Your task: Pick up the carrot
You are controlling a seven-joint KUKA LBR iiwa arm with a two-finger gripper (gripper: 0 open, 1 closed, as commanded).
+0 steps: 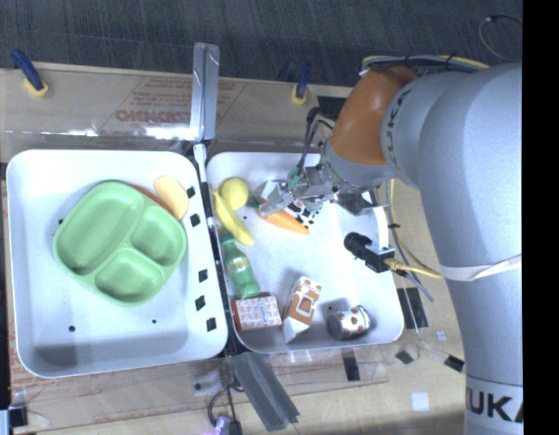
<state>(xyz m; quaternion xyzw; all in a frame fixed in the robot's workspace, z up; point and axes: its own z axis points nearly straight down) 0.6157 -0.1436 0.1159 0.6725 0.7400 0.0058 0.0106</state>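
Two white bins sit side by side on the counter point(98, 98). The grey arm point(460, 198) reaches into the right bin point(351, 288). The left bin point(43, 333) holds a green plate point(120, 240). The end effector point(297, 196), grip hidden from me, hovers touching the carrot point(288, 220) beside a banana point(232, 220).

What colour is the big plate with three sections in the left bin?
Light green. The plate shows clearly in the camera view, lying in the left white bin.

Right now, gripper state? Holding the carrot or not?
Gripper: down in the right bin, right over the carrot. Open or closed cannot be told from this view, and no hold on the carrot is visible.
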